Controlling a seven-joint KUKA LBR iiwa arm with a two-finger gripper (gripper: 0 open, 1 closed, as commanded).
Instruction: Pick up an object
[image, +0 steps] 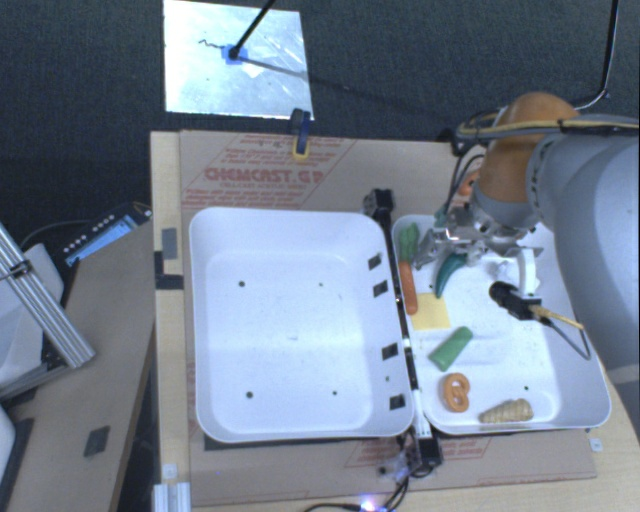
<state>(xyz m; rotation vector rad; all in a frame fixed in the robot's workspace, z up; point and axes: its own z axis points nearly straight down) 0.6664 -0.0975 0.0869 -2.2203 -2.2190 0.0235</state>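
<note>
On the desk (165, 330) the left bin (290, 320) shows a bare white floor, so there is nothing to pick there. All the loose things are in the right bin (575, 385), which would explain why the arm reaches over that side.

Along the right bin's left wall lie a pale green piece (410, 243) and, below it, an orange stick (407, 285) running along the wall. Just beside the stick is a flat yellow square (432, 312). A dark green curved piece (448, 273) hangs or lies right under the hand (447, 250), near the bin's top. I take this as the likely target, but I cannot tell whether the hand is open or closed, or whether it grips the piece.

Lower down lie a green cylinder (451, 347), tilted, then an orange ring (456, 392), and a beige cone (505, 410) near the front rim. All are well apart from the hand.
</note>
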